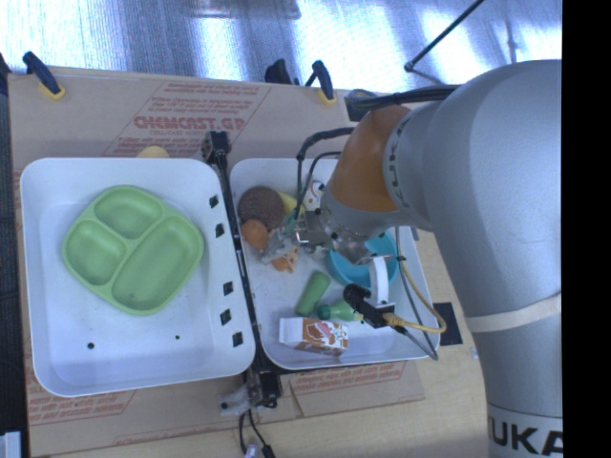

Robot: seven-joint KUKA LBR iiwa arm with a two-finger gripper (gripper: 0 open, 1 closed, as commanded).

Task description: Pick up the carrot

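The carrot (pixel 284 263) looks like the small orange piece low in the right bin (pixel 401 346), just left of centre; most of it is hidden under the gripper. My gripper (pixel 288 240) hangs directly over it, reaching in from the right below the arm's orange band. Whether it touches the carrot cannot be told.
Around the gripper lie a brown round item (pixel 260 203), an orange ball (pixel 254 234), a blue bowl (pixel 372 254), green vegetables (pixel 312 294) and a small carton (pixel 313 333). A green divided plate (pixel 134 248) sits in the left bin (pixel 38 351).
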